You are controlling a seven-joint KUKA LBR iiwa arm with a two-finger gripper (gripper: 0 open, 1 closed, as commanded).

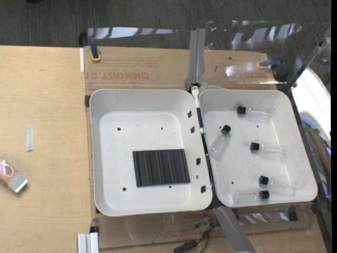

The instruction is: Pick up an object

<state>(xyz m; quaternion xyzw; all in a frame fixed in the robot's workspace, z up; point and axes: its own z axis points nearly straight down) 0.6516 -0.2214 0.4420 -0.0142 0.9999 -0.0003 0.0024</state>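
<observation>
Five clear plastic vials with black caps [253, 111] lay scattered in the right white bin [295, 141], likely to roll from any pinch, jaw state impossible to tell.

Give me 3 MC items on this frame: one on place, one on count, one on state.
1. Where does the dark ribbed tray lie?
A. In the left bin
B. In the right bin
C. On the bench outside the bins

2. How many clear vials with black caps lie in the right bin?
A. Two
B. Five
C. Eight

3. How do the vials rest?
A. Standing upright
B. Stacked in one pile
C. Lying on their sides, spread apart

Key: 1 A, the tray sits on the floor of the left bin. 2 B, five black caps show, for example. 3 C, each clear body lies flat, apart from the others.
</observation>
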